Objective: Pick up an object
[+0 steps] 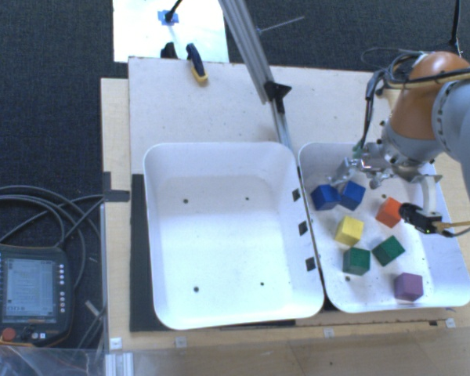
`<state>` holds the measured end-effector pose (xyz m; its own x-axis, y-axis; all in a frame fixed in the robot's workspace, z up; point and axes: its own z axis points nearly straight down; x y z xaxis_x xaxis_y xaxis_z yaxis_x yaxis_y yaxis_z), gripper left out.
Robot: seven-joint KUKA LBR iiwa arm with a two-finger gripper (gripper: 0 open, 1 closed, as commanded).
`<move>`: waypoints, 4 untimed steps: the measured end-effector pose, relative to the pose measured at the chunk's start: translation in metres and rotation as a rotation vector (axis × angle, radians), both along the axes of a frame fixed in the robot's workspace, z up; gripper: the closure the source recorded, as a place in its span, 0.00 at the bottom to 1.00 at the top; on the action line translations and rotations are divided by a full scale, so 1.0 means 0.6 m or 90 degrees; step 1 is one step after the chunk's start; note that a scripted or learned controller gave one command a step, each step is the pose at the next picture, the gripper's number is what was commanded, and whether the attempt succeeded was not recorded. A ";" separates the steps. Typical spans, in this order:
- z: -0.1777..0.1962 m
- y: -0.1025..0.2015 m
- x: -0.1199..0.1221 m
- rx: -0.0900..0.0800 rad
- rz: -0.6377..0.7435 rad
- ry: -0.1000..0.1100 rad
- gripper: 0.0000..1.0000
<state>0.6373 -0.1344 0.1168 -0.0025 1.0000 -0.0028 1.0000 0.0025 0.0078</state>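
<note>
The right bin (446, 288) holds several small blocks. Two blue blocks (323, 197) (352, 194) sit side by side near its upper left. An orange block (389, 211) lies to their right, and a yellow block (349, 230) lies below them. Lower down are two green blocks (356, 260) (388, 250) and a purple block (408, 286). My gripper (362, 171) hangs from the grey and orange wrist (423, 108), just above the right-hand blue block. I see nothing held in it.
The left bin (160, 210) lies beside the right one, their rims meeting along the middle. A slanted metal pole (251, 45) crosses the bench toward the bins' shared top corner. A yellow-handled clamp (196, 61) sits at the bench's back edge. A teach pendant (27, 292) lies on the floor at the left.
</note>
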 end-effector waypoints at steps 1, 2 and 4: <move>0.025 -0.002 0.003 -0.002 0.001 -0.005 1.00; 0.131 0.004 0.015 0.001 0.002 -0.001 1.00; 0.293 0.003 0.020 0.001 0.002 0.000 1.00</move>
<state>0.6494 -0.1328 0.2926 -0.0053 1.0000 -0.0016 1.0000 0.0053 0.0078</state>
